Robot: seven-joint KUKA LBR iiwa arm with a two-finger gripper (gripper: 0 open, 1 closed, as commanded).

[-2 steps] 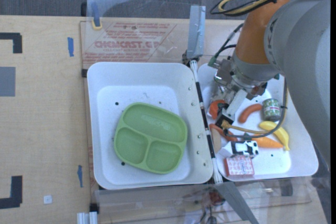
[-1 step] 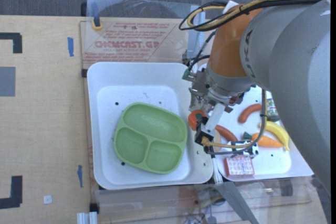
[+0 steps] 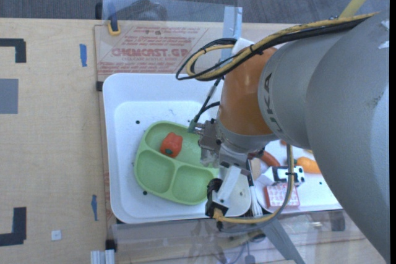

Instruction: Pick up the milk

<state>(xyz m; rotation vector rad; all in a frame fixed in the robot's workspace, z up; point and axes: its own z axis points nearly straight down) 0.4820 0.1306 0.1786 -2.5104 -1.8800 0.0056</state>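
The grey arm with its orange band covers most of the right bin. My gripper (image 3: pixel 240 162) hangs below the wrist over the seam between the two bins, at the right edge of a green plate, and the wrist hides its tips. A small white carton with a pink-red printed face (image 3: pixel 281 196), which may be the milk, lies in the right bin near the front edge, just right of the gripper. I see nothing held.
A green divided plate (image 3: pixel 151 170) sits in the left bin (image 3: pixel 117 133) with a red-orange toy vegetable (image 3: pixel 171 144) in its back compartment. In the right bin lie a red-orange sausage shape (image 3: pixel 271 159) and an orange piece (image 3: pixel 307 164). A clear panel stands behind the bins.
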